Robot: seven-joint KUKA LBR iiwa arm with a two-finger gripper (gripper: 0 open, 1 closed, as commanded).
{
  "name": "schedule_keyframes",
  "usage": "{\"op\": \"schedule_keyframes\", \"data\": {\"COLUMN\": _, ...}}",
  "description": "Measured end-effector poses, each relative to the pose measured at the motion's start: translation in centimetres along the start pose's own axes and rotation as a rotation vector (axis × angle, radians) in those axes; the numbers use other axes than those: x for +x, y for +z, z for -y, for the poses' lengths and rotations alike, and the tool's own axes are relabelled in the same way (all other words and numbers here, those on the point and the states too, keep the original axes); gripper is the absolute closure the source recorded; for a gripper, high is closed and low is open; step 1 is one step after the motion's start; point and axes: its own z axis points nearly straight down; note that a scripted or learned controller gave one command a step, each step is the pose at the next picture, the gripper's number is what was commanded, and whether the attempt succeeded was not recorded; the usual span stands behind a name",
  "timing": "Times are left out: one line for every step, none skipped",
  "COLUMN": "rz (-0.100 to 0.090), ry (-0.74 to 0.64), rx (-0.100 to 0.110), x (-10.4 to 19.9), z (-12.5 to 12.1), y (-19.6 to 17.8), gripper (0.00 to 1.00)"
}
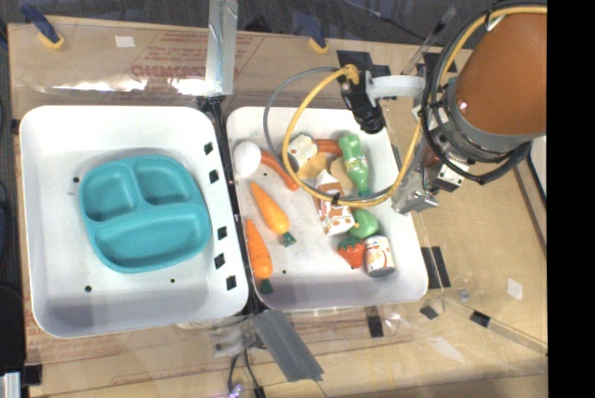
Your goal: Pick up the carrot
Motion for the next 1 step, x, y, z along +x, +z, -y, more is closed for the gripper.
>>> {"op": "schedule_keyframes", "data": {"rz": -0.005, "ry": -0.006, "rx": 0.007, "x": 0.09, "z": 0.42, "y": -1.05, "gripper": 1.00}}
